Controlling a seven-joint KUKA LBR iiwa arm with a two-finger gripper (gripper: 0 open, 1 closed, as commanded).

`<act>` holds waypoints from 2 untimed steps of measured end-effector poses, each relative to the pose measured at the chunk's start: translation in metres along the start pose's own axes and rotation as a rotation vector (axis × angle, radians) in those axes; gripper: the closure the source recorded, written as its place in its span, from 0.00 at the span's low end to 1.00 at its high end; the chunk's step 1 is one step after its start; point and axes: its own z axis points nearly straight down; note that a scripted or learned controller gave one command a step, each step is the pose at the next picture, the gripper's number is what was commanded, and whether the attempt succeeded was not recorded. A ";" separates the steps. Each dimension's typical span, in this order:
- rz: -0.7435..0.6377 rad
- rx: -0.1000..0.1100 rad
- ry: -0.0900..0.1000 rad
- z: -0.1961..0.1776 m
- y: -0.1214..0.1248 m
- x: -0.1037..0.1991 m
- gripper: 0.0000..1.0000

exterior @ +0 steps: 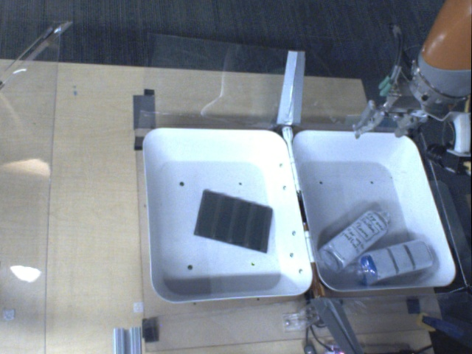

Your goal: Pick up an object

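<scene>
Pincer above right bin's far rim

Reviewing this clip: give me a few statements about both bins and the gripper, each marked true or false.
1. The dark ridged panel lies in the left bin. True.
2. The right bin holds two bottles side by side. True.
3. The gripper is clamped on a bottle. False: it sits above the right bin's far rim, apart from both bottles.
4. The panel leans upright against a bin wall. False: it lies flat on the floor.
</scene>
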 end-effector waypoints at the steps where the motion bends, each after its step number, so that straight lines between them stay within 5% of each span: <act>1: -0.237 0.000 0.001 0.168 -0.038 -0.031 0.00; 2: -0.316 -0.031 -0.008 0.174 -0.129 -0.015 0.00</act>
